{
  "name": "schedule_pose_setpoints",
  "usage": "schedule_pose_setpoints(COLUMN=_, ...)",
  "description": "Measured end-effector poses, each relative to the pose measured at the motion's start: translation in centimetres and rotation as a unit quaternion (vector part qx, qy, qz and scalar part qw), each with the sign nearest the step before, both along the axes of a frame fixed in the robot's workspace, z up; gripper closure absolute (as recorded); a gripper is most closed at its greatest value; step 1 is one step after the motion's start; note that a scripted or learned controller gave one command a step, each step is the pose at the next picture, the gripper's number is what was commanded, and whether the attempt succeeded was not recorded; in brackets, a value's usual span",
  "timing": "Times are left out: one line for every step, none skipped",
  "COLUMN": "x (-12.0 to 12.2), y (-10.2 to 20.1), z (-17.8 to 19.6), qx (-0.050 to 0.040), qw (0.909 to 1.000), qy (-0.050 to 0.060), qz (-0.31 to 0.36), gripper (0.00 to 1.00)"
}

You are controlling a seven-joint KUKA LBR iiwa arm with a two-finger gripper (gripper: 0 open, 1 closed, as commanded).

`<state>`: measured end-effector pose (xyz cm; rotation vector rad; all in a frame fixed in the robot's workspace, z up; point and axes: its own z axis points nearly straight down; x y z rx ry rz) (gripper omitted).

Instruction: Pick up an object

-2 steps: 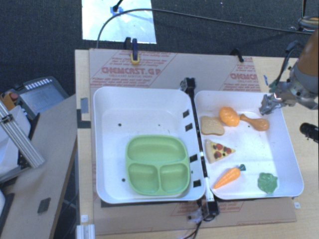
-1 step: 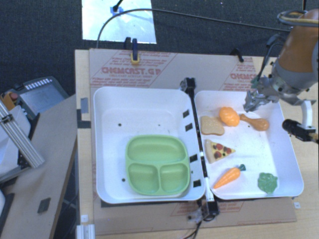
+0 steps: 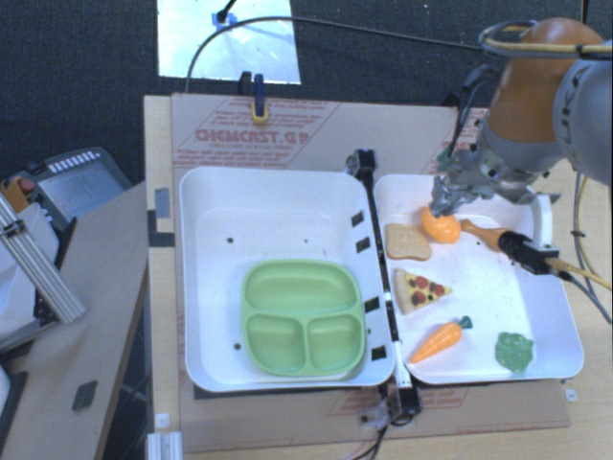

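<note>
Nearest the camera, an orange plastic carrot with a green top [image 3: 439,341] and a green plastic broccoli piece [image 3: 514,351] lie in the right white bin [image 3: 560,329]. Above them are a pizza slice toy [image 3: 420,289] and a tan bread slice toy [image 3: 407,242]. The gripper [image 3: 443,209] is just over a round orange toy with a stick [image 3: 442,227]; whether it is apart or together, I cannot tell. A green divided plastic plate [image 3: 302,316] sits in the left white bin [image 3: 278,195].

From my seat I see dark carpet [image 3: 77,56] across the top, with a shiny metal sheet [image 3: 228,27] lying at twelve o'clock. The wooden bench [image 3: 161,286] fills the middle under printed cardboard [image 3: 287,132]. At nine o'clock sits a grey side table [image 3: 86,295].
</note>
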<state>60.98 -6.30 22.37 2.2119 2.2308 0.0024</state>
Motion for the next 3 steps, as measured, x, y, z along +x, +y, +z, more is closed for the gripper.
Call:
schedule_pose_setpoints(x=-0.2, y=5.3, z=-0.9, qx=0.0004, qw=1.0000, qy=0.000, qz=0.000, gripper=1.00)
schedule_pose_setpoints(x=-1.4, y=10.5, z=-0.8, qx=0.0002, qw=1.0000, qy=0.000, qz=0.000, gripper=1.00)
schedule_pose_setpoints(x=-0.8, y=16.3, z=-1.3, qx=0.0008, qw=1.0000, qy=0.000, qz=0.001, gripper=1.00)
